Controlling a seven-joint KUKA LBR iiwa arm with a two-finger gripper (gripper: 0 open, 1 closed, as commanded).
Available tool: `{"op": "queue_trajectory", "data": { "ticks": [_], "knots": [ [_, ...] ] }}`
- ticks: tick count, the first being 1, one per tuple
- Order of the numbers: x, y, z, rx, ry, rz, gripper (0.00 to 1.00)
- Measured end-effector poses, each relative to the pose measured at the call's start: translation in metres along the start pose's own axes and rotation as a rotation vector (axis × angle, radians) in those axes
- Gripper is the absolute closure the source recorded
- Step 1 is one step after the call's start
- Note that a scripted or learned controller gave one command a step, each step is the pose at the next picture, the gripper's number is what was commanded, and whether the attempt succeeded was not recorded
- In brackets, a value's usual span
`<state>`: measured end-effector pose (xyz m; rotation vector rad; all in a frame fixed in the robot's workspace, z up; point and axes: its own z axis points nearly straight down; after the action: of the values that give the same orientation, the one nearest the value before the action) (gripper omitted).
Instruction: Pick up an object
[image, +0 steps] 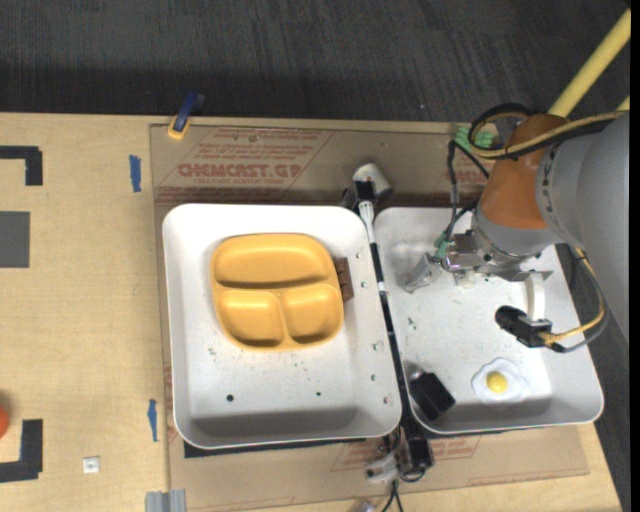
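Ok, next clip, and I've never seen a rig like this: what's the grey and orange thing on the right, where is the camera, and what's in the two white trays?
The grey and orange thing is a robot arm that reaches in from the right. The gripper at its tip is what it picks things up with, and it sits low over the back part of the right bin. There is one camera, fixed above the bench and looking down at a slant.

The left bin holds a yellow divided tray, with a small brown thing against its right side. In the right bin a toy fried egg lies near the front, and a small black object sits at the front left corner. I see nothing held in the gripper.
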<state>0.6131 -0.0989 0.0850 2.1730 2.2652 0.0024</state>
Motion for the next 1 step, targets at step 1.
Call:
{"op": "queue_trajectory", "data": {
  "ticks": [1],
  "knots": [
    [-0.0002, -0.0618, -0.0002, 0.004, 0.001, 0.152, 0.0]
  ]
}}
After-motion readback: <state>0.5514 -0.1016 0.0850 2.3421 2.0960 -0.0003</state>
